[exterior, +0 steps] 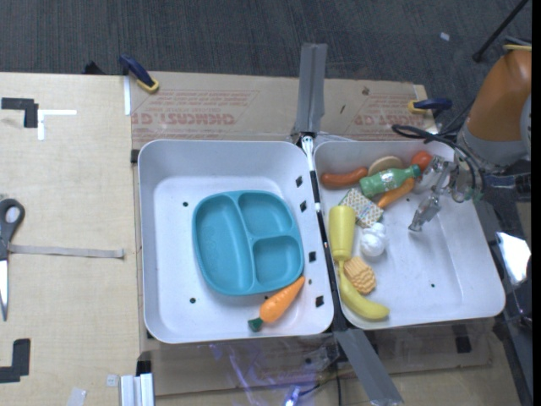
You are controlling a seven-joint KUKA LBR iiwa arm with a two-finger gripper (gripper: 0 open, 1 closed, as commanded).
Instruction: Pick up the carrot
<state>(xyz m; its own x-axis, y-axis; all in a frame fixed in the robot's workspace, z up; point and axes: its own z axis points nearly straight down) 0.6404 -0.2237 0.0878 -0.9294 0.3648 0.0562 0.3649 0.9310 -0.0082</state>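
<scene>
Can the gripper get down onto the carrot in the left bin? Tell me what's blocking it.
Probably yes. The carrot lies exposed beside the blue plate, nothing on top. The gripper hangs over the right bin, so it must cross the divider.

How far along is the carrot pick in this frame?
Nothing looks done: the carrot lies in the left bin beside the teal divided plate. The gripper hangs over the right bin. Crossing over, grasping and lifting remain.
</scene>
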